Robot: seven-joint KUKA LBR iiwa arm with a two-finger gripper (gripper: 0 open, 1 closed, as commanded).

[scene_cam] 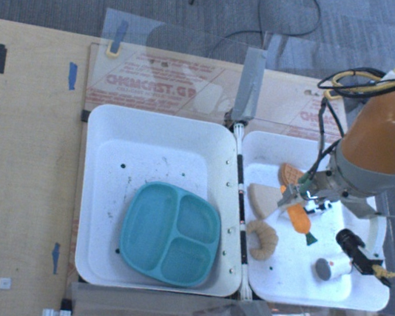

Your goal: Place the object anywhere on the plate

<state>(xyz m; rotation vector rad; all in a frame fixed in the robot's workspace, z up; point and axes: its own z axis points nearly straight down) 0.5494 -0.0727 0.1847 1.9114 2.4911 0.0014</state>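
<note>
The teal three-compartment plastic plate (170, 234) holds nothing yet; the gripper (301, 201) hovers over the orange toy carrot (299, 219), its grip state I cannot tell

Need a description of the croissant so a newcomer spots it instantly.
Find the right bin. Along its left wall, nearer the front, lies the croissant, just below a pale beige wedge. It alone is curved and tan; the carrot beside it is bright orange.

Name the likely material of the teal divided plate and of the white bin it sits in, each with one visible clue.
Teal plate: probably moulded plastic, uniform matte colour, rounded compartment ridges. Left bin: likely thin formed plastic, smooth white walls with soft rounded corners and dark scuffs.
</note>
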